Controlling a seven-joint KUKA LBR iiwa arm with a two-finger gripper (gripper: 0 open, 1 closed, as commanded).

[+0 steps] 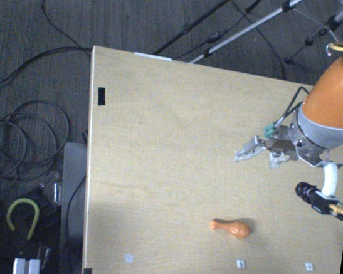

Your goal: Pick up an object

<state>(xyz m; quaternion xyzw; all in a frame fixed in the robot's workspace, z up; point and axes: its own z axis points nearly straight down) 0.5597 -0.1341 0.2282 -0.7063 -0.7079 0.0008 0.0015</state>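
Observation:
A small orange object (232,227), shaped like a gourd with a thin neck pointing left, lies on the wooden bench top (167,164) toward the front right. My gripper (257,158) hangs above the bench at the right, behind the orange object and well apart from it. Its silver fingers (245,152) are spread open, and nothing sits between them. The grey arm with its orange band (333,92) reaches in from the right edge.
Small markers (240,263) dot the bench's front right, and a black tag (101,96) sits near its left edge. Beyond that edge the floor holds coiled cables (19,137) and a green hook (22,213). Tripod legs (250,24) stand behind the bench.

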